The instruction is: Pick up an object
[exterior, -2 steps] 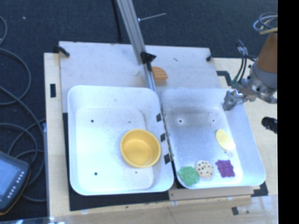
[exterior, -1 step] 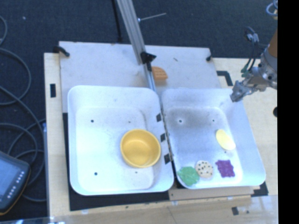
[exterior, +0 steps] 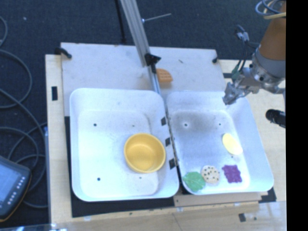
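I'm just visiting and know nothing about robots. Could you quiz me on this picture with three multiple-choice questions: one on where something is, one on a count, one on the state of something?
1. Where is the yellow bowl?
A. In the left bin
B. In the right bin
C. On the bench behind the bins

2. How many small things lie in the right bin?
A. Two
B. Four
C. Six

3. How does the gripper stand?
A. Pressing down on the bowl
B. Over the right bin's far right corner, away from the small things
C. Resting in the left bin

Answers:
1. A: the bowl sits in the left bin, near its right side.
2. B: a yellow piece, a purple piece, a spotted cookie and a green piece.
3. B: it hangs at that corner, with the pieces along the near and right side.
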`<act>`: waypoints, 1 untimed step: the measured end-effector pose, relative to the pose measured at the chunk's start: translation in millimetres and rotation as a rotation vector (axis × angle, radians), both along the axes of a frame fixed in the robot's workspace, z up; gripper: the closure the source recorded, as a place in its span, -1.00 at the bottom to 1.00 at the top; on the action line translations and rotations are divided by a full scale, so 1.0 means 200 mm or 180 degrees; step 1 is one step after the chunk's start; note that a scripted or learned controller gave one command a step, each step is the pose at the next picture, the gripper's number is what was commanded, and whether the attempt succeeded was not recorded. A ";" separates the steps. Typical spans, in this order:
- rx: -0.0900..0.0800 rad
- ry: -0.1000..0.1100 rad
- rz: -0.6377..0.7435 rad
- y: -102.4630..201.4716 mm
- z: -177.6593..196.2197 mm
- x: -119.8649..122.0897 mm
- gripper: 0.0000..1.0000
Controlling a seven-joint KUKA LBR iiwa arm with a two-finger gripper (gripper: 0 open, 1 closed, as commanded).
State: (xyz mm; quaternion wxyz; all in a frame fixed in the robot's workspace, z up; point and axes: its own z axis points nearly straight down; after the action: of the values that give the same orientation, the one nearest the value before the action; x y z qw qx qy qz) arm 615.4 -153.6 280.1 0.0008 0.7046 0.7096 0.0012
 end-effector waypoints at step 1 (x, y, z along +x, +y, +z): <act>0.0002 0.0005 0.0003 0.27 0.02 0.02 1.00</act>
State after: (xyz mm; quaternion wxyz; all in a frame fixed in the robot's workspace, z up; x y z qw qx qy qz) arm 619.0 -99.2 285.0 0.0000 0.7043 0.7099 0.0010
